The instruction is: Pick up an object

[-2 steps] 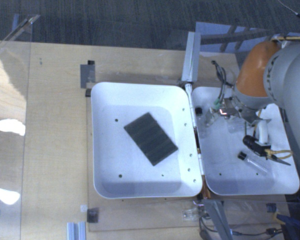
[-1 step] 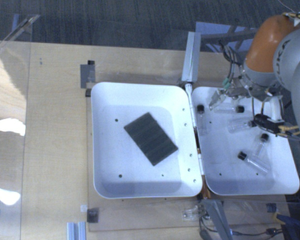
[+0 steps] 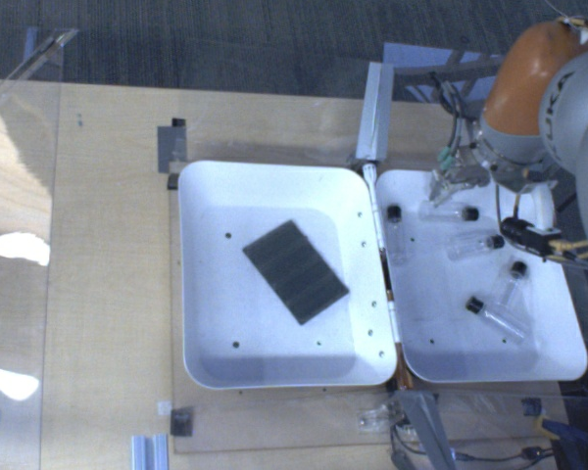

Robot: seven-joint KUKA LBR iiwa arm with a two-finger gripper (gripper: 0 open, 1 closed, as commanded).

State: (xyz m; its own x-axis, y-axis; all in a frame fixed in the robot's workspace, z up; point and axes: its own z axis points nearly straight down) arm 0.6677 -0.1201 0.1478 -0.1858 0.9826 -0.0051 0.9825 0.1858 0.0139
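The gripper point(image 3: 458, 176) sits low over the far end of the right bin point(image 3: 559, 360), partly masked by the grey arm point(image 3: 568, 106) and its orange band point(image 3: 524, 76), which are cut off at the frame edge. Finger spacing cannot be determined; the fingers merge with clear plastic beneath them.

Right bin contents: several clear vials with black caps, hard to resolve against the white floor. One vial point(image 3: 453, 211) lies directly below the fingers. A loose black cap point(image 3: 394, 212) lies beside the fingers, toward the divider. Another vial point(image 3: 475, 247) lies nearer the camera than the fingers, and a further vial point(image 3: 494, 318) rests well beyond it toward the near wall.

Left bin point(image 3: 191, 341) contents: one dark flat sheet point(image 3: 295, 270), lying diagonally, well apart from the fingers.

The divider rim point(image 3: 380, 262) runs near the fingers; open floor lies toward the near wall.
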